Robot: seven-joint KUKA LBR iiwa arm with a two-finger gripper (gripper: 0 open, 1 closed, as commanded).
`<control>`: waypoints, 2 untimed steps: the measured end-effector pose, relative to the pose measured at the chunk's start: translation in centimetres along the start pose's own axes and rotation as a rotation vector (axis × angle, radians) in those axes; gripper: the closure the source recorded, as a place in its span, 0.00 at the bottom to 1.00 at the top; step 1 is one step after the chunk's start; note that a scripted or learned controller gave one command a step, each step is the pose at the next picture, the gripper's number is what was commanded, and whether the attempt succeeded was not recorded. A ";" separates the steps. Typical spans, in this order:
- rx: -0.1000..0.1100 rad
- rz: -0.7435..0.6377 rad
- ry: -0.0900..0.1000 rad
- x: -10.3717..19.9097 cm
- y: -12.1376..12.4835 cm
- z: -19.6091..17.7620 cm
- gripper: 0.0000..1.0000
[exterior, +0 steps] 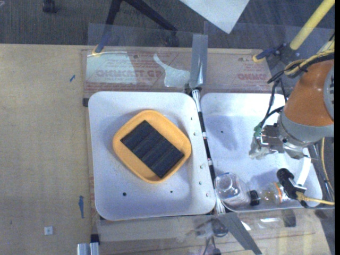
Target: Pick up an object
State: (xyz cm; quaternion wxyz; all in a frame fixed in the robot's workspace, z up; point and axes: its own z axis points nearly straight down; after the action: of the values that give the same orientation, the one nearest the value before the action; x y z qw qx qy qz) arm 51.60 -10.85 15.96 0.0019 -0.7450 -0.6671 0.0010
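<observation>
Two shallow white bins sit side by side. The left bin (pixel 106 195) holds an orange square tray with a dark ribbed pad (pixel 152 151). In the right bin (pixel 228 116), a small clear plastic cup (pixel 227 186) lies near the front. The grey and orange arm's gripper (pixel 264 142) hangs over the right bin.

No legible text, only blurred print.

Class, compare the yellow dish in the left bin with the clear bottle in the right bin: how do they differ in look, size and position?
The yellow dish is opaque and bright with a dark ribbed centre; the clear bottle is see-through. The dish is far larger. The dish sits mid-bin; the bottle lies on its side at the near edge. Both rest in white bins.
</observation>
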 end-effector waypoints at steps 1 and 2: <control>0.000 0.000 0.000 0.0 0.0 0.0 0.00; -0.011 -0.114 0.000 1.2 -3.6 7.1 0.00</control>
State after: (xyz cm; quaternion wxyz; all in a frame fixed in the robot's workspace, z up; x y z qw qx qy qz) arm 48.14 -9.27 8.88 -0.0022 -0.7059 -0.7083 -0.0028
